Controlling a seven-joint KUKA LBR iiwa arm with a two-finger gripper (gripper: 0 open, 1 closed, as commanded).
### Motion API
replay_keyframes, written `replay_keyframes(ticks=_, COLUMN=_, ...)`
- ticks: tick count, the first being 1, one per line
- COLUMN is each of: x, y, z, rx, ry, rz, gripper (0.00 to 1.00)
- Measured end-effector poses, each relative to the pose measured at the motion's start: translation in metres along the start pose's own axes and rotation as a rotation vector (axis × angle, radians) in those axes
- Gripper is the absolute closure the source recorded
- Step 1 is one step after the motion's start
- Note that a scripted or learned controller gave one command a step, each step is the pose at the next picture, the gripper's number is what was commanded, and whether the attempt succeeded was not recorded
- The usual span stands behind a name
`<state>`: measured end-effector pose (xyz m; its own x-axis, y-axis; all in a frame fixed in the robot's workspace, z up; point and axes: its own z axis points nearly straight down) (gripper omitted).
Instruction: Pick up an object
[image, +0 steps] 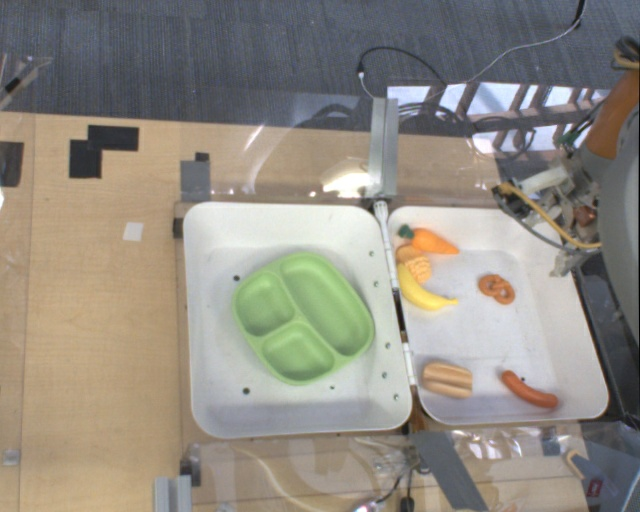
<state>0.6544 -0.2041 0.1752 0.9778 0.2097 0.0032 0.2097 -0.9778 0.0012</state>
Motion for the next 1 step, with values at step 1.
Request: replay_keyframes(ticks=1, x=0.008, y=0.0014, z=-0.0414, rx=0.0, ry=0.0, rz=-0.036, gripper=0.0)
